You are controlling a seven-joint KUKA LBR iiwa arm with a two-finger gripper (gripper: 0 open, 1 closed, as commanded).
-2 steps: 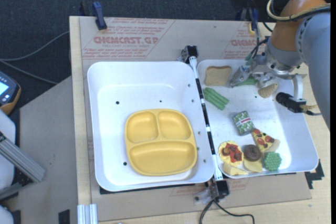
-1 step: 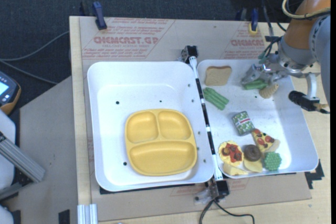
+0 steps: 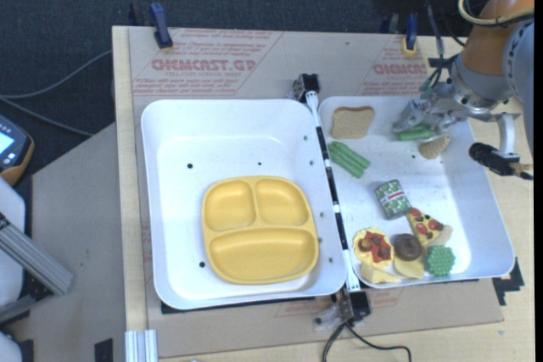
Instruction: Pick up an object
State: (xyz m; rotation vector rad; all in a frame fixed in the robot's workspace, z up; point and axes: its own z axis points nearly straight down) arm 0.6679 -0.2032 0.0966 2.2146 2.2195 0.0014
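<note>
the pincer (image 3: 422,125) hangs low over the far part of the right bin (image 3: 475,208), its metal fingers closed on a green piece (image 3: 413,133) that lies crosswise between them, just above the bin floor; the piece is small, flat and bright green, and its exact form is hard to tell under the fingers. just beside the pincer, toward the near side, sits a tan rounded piece (image 3: 433,147), and to its left, in the bin's far left corner, lies a slice of toy bread (image 3: 352,123). nearer the divider between the bins rests a second green item, a ridged green strip (image 3: 349,158), tilted on the diagonal. toward the middle of the same bin lies a small green-and-red packet (image 3: 393,198). a cluster fills the near edge of the right bin: a pizza slice (image 3: 427,228), a red-topped round piece (image 3: 372,247), a brown disc (image 3: 408,247), a green broccoli-like piece (image 3: 439,260), and pale yellow pieces beneath them, all touching or overlapping. the left bin (image 3: 170,140) holds a yellow divided plate (image 3: 259,229) with two small wells on the far side and one wide well on the near side. both bins sit side by side on a table (image 3: 212,64) covered with printed brown board, and the grey arm (image 3: 496,55) with its orange band reaches in from the right.
</note>
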